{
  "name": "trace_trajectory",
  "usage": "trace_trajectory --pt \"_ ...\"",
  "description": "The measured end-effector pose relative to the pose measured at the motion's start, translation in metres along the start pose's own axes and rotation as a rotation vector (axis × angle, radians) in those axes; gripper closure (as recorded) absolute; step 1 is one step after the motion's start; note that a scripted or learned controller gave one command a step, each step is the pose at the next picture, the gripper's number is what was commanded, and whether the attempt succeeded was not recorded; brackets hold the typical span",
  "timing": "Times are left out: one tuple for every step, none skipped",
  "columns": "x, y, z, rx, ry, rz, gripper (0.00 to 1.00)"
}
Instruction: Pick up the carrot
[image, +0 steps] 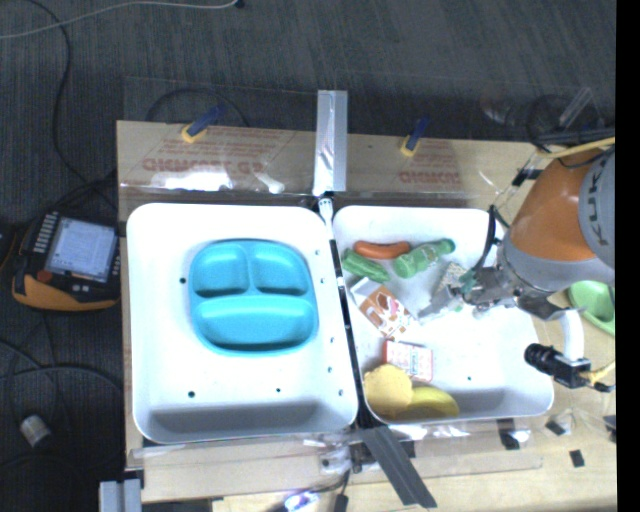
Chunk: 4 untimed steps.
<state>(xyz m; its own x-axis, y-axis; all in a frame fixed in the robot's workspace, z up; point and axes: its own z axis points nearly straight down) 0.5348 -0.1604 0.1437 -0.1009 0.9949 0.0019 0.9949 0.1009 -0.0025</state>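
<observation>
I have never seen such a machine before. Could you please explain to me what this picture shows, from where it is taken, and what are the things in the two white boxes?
The picture comes from one camera fixed above a bench, looking down at a slant. The grey and orange shape at the right is a robot arm. At its end is the gripper, the part that grasps, hanging over the right bin. I cannot tell whether it is open or shut, and nothing shows in its grasp.

The left bin holds a blue tray with compartments. The right bin holds toy food: an orange carrot near the far edge, green vegetables beside it, two small packets and a yellow fruit at the near edge. The arm is meant to pick up the carrot, which lies untouched in the bin.
</observation>
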Motion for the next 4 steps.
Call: trace_trajectory --pt "0.016 -0.020 -0.046 0.000 -0.002 0.104 0.00" --pt "0.025 -0.027 0.007 0.004 -0.001 0.490 0.00" --pt "0.012 0.011 0.050 0.002 -0.005 0.364 0.00" --pt "-0.031 0.021 -0.004 0.001 -0.004 0.192 0.00"
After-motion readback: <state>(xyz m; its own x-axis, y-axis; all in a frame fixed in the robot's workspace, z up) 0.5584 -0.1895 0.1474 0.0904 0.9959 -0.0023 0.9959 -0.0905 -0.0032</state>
